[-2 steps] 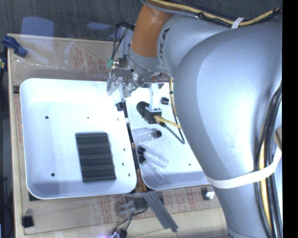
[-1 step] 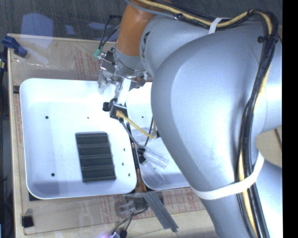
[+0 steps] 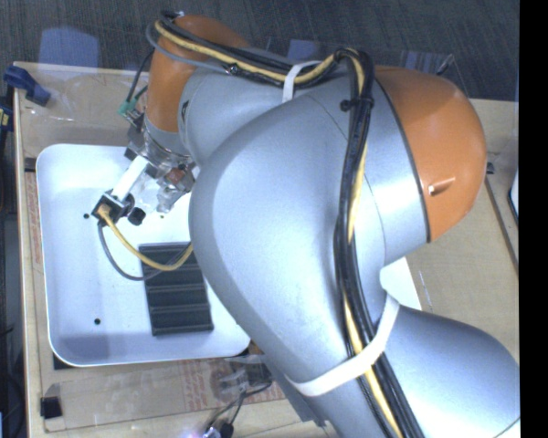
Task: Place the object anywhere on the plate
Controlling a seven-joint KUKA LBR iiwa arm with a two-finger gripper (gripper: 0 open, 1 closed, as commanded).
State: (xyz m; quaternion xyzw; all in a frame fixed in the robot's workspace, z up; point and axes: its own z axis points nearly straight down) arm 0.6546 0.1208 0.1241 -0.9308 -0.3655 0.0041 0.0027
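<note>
A dark grey slab (image 3: 175,290) (rectangular, seemingly ribbed across) lies flat on the white bin (image 3: 73,245) floor, near its lower edge.

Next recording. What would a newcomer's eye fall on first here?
The grey arm with its orange band dominates, sweeping in from the right across most of the view. Beneath it, its hand hangs over the upper part of the left white bin. A dark ribbed slab lies flat on that bin's floor, nearer the front edge.
</note>
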